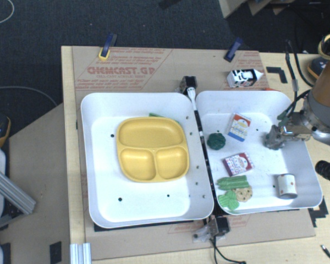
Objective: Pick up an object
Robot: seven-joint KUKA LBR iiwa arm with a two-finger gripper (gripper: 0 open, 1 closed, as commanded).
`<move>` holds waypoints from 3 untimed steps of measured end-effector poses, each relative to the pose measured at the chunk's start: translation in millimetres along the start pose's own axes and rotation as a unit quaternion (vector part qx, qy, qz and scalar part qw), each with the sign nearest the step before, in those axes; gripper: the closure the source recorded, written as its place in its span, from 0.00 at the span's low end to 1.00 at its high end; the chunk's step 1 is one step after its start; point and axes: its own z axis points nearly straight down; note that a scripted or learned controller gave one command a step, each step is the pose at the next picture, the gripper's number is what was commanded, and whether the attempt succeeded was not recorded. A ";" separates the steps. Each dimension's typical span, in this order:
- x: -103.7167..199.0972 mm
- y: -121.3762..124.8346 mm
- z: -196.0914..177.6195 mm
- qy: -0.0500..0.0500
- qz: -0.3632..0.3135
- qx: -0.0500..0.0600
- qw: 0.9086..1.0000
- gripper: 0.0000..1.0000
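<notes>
Dark floor surrounds the desk (77,147); fingers (272,139) hang low in the right bin (311,194), grip unclear, with cards (239,128) and cylinder (286,185) nearby.

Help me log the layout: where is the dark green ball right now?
The dark green ball lies in the right bin, near its left wall, left of the small red-and-white box and above the dark red packet.

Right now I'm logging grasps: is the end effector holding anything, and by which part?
Nothing visibly held. The end effector hangs over bare floor of the right bin, apart from the items.
</notes>
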 end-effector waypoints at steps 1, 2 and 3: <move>50.3 22.5 11.7 0.000 0.000 -0.001 1.000 1.00; 99.4 39.5 18.8 -0.001 0.000 -0.002 1.000 1.00; 152.7 58.4 16.1 -0.001 0.001 -0.002 1.000 1.00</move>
